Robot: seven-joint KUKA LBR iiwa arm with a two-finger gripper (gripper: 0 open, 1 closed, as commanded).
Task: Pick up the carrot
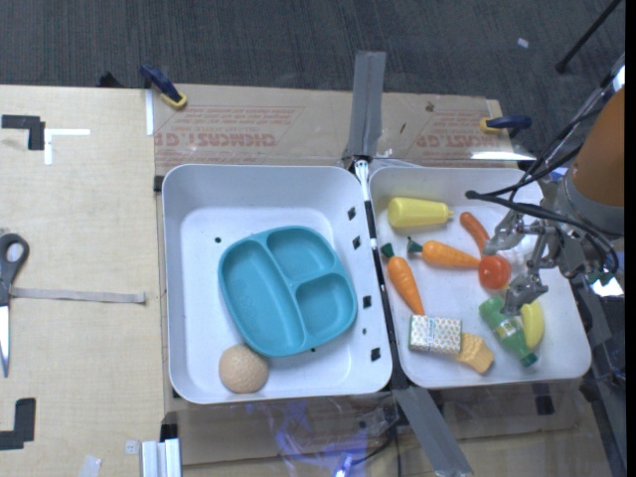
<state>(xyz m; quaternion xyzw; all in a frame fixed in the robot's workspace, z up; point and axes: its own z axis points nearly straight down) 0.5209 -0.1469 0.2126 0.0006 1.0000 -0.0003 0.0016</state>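
1. We look down on a pale wooden desk (79,227) over dark grey floor, with a cardboard sheet (298,127) under the far edge of the bins; all of this lies left of and beyond the claw.
2. The left bin (189,266) sits well to the claw's left, and the right bin (566,366) lies under the claw itself.
3. The grey arm (596,167) with its orange band enters from the right, and its claw (519,261) hangs low over the right bin's right half; we cannot tell whether it is open or closed.
4. A blue divided plate (288,291) lies in the left bin, far to the claw's left, with a tan ball (242,370) just nearer the camera from it.
5. There are two carrots to the claw's left: one carrot (449,256) lies crosswise just beside the claw, and a second carrot (403,279) lies slanted further left, near the bin's left wall.
6. A yellow corn cob (418,213) lies left of and beyond the claw.
7. A red tomato (494,271) sits right at the claw, and a slim red chilli (474,229) just beyond it.
8. A green item (505,326) and a yellow banana (534,324) lie just on the near side of the claw.
9. A patterned block (435,334) and a tan wedge (476,354) lie nearer the camera and to the claw's left.
10. Scissors (10,266) rest at the desk's far left edge.
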